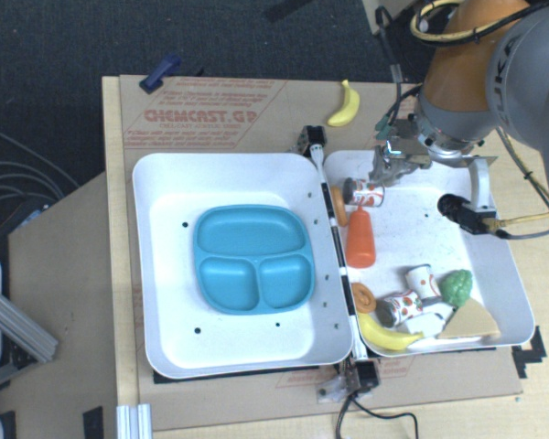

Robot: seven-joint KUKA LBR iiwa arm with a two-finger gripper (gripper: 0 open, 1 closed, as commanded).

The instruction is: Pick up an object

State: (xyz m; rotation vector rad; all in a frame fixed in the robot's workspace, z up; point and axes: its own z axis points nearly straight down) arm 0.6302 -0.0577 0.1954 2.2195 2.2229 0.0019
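The gripper [391, 158] hangs over the far left corner of the right bin [494, 245], and whether it is spread or pressed together cannot be told from this slant, since the metal parts blur into each other. The nearest thing to it is a small can [363, 193] lying on its side just below and to the left of the gripper, close by the wall between the bins. Right beneath the can lies an orange carrot [360, 238], its long axis running from the far side toward the near edge of the bin, along that wall. The other pieces, among them a banana [384, 335] and a green broccoli [457, 287], sit well apart at the near end. Judging from this, the can is the likeliest target, calling for a short drop down and to the left. The left bin [165, 199] carries a blue plate [252, 258].
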